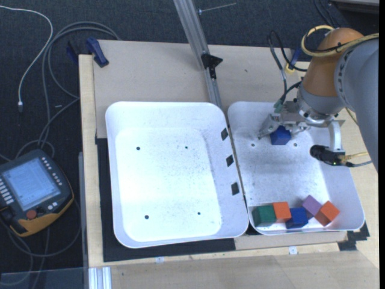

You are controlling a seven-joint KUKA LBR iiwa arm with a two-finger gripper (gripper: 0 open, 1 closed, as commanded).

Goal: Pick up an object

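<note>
My gripper (280, 130) hangs over the far part of the right bin (355, 197), below the arm's orange band. A small blue block (280, 138) sits between its two fingers, which are closed against the block's sides. Whether the block is off the bin floor is hard to tell. Along the near edge of the same bin lie a green block (263, 214), an orange block (281, 211), a second blue block (297, 218), a purple block (311, 205) and another orange block (328, 212).
The left bin (114, 161) stands beside the right one, with black clips on the shared rim. A slanted metal pole (194, 32) rises behind the bins. A blue clamp (96, 52) grips the bench's far left corner.
</note>
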